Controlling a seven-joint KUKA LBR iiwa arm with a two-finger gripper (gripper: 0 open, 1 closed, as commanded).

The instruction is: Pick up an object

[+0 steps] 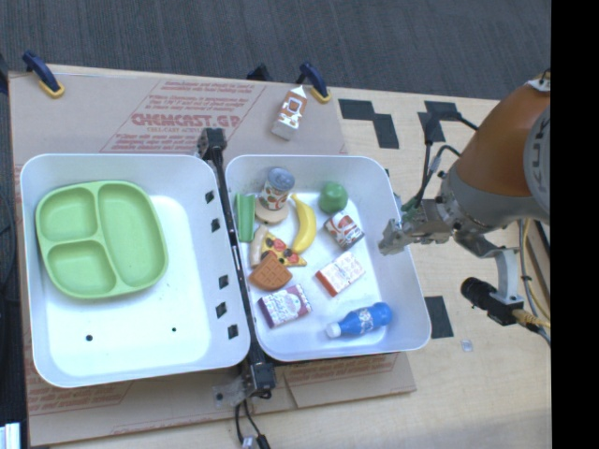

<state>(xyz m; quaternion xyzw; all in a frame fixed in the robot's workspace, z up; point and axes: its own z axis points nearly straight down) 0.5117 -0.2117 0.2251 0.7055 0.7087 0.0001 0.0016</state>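
the grey two-finger claw [391, 239] hangs over the right rim of the right shallow white bin [404, 279]; whether it is wide or narrow, i cannot tell. nearest it inside the bin lies a small red-and-white can [343, 230], untouched.

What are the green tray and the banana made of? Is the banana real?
The green tray looks like moulded plastic: one even pale green, matte, with smooth rounded rims around three compartments. The banana is probably plastic too, a toy: its yellow is even, without brown spots, and it lies among small toy-like food items in the right bin. From this distance I can't be sure.
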